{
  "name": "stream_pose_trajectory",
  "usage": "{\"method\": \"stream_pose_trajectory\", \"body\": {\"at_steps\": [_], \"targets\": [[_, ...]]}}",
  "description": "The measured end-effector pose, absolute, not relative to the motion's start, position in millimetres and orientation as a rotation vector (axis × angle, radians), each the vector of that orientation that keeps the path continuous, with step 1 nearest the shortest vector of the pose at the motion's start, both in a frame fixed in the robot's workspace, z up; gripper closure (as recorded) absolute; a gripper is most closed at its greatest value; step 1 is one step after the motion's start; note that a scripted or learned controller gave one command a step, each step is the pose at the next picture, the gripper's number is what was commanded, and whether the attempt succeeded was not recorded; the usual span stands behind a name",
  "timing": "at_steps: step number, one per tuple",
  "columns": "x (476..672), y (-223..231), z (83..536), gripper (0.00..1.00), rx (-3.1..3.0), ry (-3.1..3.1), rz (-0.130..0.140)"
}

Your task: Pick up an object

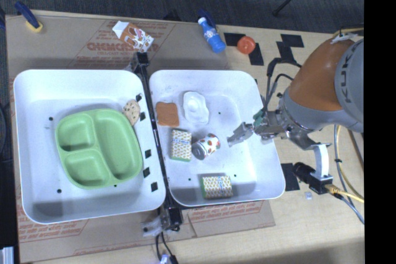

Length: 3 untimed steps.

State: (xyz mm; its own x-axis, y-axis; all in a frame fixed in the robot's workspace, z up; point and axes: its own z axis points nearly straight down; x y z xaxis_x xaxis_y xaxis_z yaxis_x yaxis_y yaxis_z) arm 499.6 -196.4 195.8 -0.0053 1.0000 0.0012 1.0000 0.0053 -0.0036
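Beside my gripper [238,135], whose jaw state I cannot tell, the small spotted can [206,146] lies mid right bin [266,161]; likely light, rigid, slippery, so I'd pinch across its sides.

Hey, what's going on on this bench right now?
A robot arm reaches in from the right over the right bin, its end effector hanging just right of a small can. Nothing sits between its fingers. Near the can lie a brown pad, a white cup and two patterned blocks. The left bin holds a green tray and a cookie.
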Motion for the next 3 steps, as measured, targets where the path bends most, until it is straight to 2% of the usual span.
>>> {"method": "stream_pose_trajectory", "body": {"at_steps": [1,2,3], "targets": [[475.8,-203.2,123.5,0.0,-2.21,-2.227,0.004],[476.4,-140.3,91.3,0.0,-2.21,-2.228,0.002],[526.7,-100.0,91.7,0.0,-2.209,-2.229,0.003]]}}
